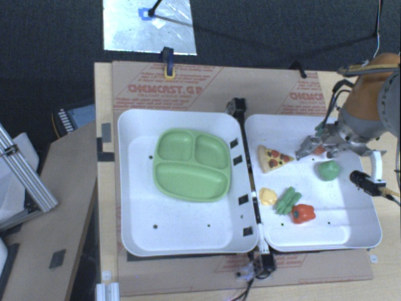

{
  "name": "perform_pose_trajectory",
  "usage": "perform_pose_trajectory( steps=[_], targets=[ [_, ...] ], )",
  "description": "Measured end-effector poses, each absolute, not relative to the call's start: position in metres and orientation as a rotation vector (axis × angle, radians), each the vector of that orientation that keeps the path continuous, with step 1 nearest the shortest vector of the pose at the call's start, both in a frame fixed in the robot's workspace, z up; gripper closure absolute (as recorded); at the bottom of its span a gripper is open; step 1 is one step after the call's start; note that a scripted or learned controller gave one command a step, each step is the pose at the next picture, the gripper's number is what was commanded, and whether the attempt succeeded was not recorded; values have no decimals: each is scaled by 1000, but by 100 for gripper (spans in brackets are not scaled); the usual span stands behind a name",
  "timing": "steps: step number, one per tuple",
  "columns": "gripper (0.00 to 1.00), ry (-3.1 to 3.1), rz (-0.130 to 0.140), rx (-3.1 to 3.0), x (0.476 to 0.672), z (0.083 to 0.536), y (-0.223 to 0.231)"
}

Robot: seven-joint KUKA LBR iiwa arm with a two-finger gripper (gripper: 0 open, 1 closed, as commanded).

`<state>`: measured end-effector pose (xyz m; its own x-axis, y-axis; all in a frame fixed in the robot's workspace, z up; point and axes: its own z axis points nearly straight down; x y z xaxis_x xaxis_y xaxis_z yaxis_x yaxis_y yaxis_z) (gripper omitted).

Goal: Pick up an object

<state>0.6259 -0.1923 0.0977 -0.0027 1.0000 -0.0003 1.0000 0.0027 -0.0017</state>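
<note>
The right bin (360,231) holds a pizza slice (272,157), a green round fruit (328,169), a yellow piece (268,197), green bean pods (287,200) and a red pepper (303,213). My gripper (311,148) hangs low over the bin's upper middle, between the pizza slice and the green fruit. Something small and reddish shows near its fingertips; I cannot tell whether it is held. The arm's grey body and orange band come in from the right.
The left bin (135,231) bears a green divided plate (191,165). A black divider clip row (243,162) runs between the bins. Cardboard lies under both bins, and a foil sheet (149,17) lies at the back.
</note>
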Motion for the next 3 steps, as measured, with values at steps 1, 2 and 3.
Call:
perform_pose_trajectory(
  steps=[1,2,3],
  targets=[
    [0,-2228,-1,-2219,627,85,-192],
    [100,-2232,-4,-2221,628,97,-192],
    [100,-2233,-7,-2221,640,155,-190]
  ],
)
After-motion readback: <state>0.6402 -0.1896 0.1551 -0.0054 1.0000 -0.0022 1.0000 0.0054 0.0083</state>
